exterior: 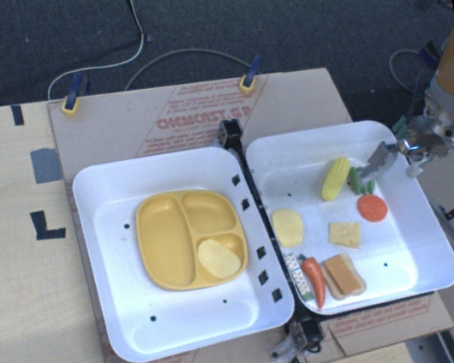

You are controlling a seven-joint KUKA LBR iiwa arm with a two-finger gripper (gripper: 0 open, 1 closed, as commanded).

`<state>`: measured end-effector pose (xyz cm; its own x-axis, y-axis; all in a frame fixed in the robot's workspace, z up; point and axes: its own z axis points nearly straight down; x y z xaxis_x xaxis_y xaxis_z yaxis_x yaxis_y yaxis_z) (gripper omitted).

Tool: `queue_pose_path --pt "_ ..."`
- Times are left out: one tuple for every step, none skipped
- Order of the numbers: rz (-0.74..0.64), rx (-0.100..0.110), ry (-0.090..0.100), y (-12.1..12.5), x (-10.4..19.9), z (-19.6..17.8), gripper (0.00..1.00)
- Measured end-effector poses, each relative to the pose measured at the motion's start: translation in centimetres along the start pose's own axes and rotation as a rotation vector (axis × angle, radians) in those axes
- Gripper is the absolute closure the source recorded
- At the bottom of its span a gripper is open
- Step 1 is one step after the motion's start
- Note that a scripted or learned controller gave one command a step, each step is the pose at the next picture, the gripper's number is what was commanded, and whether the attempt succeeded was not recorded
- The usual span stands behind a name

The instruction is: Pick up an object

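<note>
Entry: my gripper is hovering at the right bin's far right corner, just beside the corn cob and tomato; finger state: cannot tell. I'm judging crowding risks a glancing miss.

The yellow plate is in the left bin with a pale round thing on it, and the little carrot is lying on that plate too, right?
Not quite. The carrot is not on the yellow plate. The camera view shows it lying in the right bin, near the front edge, beside a brown slice of bread. The rest is right: the plate sits in the left bin with a pale round piece on it.
</note>
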<state>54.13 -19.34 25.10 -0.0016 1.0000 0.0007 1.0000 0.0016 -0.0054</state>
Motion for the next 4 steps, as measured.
queue_pose_path --pt "-0.003 0.002 0.000 7.8 -0.2 7.4 0.00" --pt "0.000 -0.017 -0.007 9.6 0.0 14.6 0.00" --pt "-0.002 -0.037 -0.022 8.5 1.6 15.6 0.00" --pt "0.001 -0.012 -0.006 12.0 -3.3 8.9 0.00"
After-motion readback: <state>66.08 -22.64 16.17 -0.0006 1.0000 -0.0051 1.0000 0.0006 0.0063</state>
